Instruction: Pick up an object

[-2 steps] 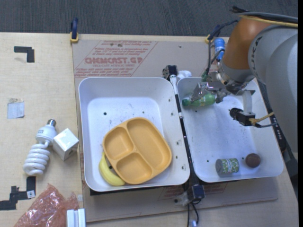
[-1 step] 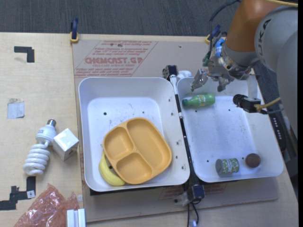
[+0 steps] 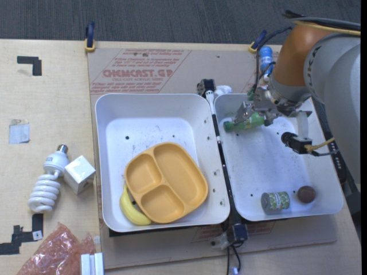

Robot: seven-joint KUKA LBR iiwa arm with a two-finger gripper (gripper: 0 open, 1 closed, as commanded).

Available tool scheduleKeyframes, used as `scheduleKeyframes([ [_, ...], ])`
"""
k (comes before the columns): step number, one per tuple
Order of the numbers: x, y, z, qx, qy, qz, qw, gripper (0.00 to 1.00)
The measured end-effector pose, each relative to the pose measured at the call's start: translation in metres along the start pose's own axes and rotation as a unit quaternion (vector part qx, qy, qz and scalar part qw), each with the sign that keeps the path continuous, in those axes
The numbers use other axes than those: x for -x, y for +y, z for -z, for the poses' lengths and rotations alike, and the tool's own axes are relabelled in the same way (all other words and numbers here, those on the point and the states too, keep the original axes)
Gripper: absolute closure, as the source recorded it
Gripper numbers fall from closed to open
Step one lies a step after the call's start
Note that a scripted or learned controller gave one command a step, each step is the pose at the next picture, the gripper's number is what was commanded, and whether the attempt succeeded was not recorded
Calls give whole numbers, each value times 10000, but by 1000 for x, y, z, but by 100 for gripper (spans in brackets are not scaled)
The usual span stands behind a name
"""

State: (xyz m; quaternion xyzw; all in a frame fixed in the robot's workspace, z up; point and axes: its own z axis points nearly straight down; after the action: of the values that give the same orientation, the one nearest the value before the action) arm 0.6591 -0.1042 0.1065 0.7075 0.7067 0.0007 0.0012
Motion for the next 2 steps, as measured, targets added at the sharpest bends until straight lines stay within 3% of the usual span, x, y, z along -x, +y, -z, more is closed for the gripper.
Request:
scheduleKeyframes([
  [1,6,-4,8,-88,-41,-9,10000,100],
  [2,-21,0,118,-9,-4,16,10000,100],
])
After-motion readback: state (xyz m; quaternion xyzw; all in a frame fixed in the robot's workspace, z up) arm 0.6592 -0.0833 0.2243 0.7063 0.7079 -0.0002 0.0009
